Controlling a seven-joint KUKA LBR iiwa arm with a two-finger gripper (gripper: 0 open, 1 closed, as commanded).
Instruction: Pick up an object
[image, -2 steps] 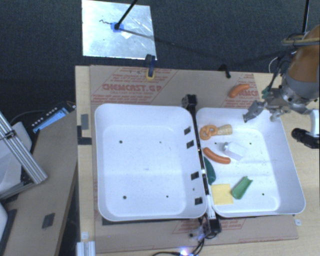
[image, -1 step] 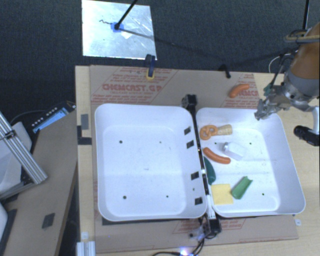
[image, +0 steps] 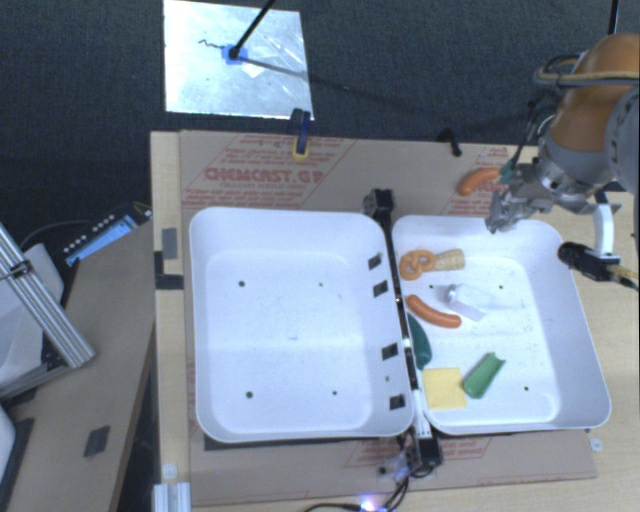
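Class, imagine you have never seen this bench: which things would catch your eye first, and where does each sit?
The grey and orange arm at upper right, its pincer above the right bin's far edge. Next, the bright items in that bin: an orange sausage, a yellow block and a green piece.

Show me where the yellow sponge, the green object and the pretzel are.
yellow sponge (image: 445, 388), camera view, middle of its top face
green object (image: 483, 375), camera view, middle of its body
pretzel (image: 416, 264), camera view, on its ring
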